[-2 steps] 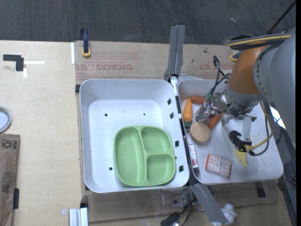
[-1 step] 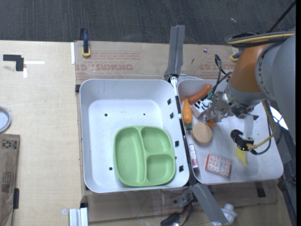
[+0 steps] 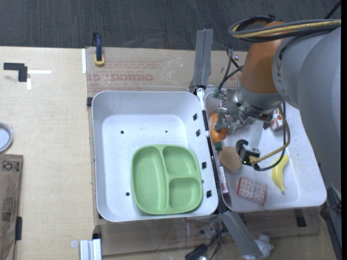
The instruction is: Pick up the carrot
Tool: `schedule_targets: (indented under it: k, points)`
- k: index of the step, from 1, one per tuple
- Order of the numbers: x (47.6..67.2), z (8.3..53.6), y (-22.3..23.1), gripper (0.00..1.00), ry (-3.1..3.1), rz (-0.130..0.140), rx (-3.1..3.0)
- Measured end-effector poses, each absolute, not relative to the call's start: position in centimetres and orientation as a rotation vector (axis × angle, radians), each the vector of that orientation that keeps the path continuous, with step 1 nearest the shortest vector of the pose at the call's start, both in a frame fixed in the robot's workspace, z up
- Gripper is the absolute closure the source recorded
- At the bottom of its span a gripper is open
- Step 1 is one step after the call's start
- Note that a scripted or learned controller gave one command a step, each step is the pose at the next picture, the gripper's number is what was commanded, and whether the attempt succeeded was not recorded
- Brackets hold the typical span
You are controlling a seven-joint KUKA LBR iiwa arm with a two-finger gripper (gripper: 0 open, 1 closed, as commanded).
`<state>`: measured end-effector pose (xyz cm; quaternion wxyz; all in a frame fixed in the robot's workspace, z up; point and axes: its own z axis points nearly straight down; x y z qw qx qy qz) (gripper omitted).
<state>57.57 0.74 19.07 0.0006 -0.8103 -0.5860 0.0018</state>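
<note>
Carrot [image 3: 216, 132] lies at right bin's [image 3: 303, 191] left wall, centre frame, partly under gripper [image 3: 223, 124]. Finger state: cannot tell. Step judged: approach; next requires closing and lifting.

Even, bright overhead light, soft shadows inside the white bins [image 3: 103, 145] — slightly grainy, mild softness throughout

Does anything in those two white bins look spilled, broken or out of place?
Nothing stands out. The green divided plate lies flat in the left bin. In the right bin, a banana, a small red packet and a brownish round item lie loose, apart and unspilled, below the pincer.
</note>
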Motion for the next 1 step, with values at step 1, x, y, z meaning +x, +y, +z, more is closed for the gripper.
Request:
schedule_targets:
  k: [1]
  points:
    - [53.43,19.02,-2.08,1.0,-1.719,0.009,-2.627]
